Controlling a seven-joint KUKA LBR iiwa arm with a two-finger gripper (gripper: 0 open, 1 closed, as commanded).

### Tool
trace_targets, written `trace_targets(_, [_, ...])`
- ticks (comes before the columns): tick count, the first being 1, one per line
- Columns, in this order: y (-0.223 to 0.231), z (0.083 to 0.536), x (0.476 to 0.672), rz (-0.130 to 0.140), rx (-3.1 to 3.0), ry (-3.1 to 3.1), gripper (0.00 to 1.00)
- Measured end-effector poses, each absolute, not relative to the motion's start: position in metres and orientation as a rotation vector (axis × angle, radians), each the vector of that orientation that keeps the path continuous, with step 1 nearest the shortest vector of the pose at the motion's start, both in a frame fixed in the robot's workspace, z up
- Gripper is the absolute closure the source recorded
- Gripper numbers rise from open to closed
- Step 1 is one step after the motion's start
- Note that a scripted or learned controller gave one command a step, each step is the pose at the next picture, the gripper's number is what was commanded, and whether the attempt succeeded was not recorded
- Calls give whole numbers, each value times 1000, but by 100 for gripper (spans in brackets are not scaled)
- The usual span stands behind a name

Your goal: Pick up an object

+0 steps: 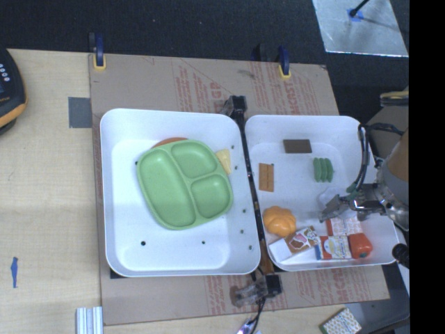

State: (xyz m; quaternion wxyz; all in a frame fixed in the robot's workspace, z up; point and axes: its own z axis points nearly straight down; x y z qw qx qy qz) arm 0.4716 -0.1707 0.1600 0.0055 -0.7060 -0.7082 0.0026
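The tool (338,206) hangs open and empty in the right bin (274,127), just above the carton (327,244). The carton looks light, stiff and flat; grip its long edges.

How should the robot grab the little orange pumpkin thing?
From straight above, pinching across the round sides of the orange pumpkin. It sits free on the right bin floor, but the bin wall is close on its left and a carton lies just below.
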Motion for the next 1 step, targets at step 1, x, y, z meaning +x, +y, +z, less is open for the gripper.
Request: trace_targets(1, [-150, 91, 524, 1, -2214, -2231, 0])
